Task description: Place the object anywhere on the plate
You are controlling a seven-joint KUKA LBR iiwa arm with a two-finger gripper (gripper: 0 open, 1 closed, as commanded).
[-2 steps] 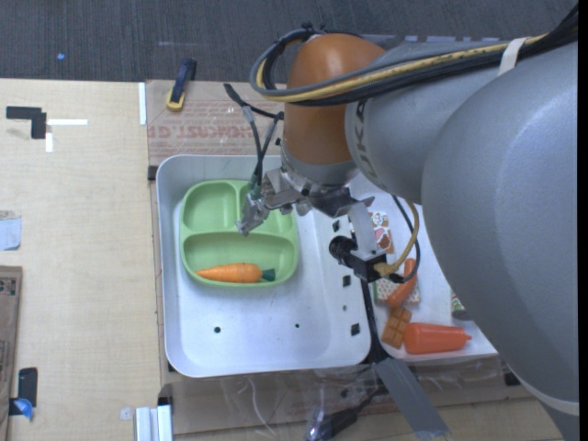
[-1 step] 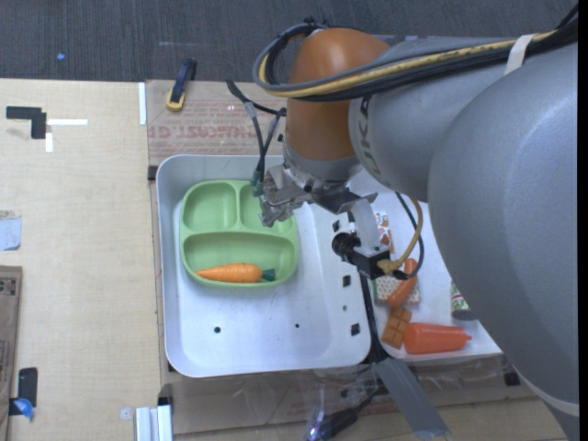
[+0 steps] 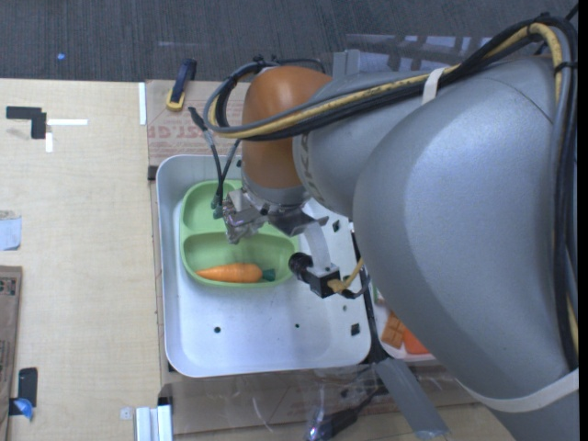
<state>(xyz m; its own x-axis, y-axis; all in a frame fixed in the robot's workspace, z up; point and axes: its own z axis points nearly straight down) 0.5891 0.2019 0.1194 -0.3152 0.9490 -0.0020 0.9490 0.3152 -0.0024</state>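
A green divided plate [image 3: 197,211] lies in the upper left part of the white bin [image 3: 241,336]. An orange carrot with a green stub [image 3: 231,273] rests in the plate's near compartment, lying left to right. My gripper [image 3: 237,226] hangs just above the plate's middle divider, a short way above the carrot and apart from it. The arm's orange band and grey body cover the plate's right side.
The bin's white floor spreads below the plate toward the near rim. An orange item [image 3: 404,336] peeks out under the arm at the right. A yellow-and-black tool [image 3: 181,84] lies beyond the bin's far edge. Pale wooden bench stretches to the left.
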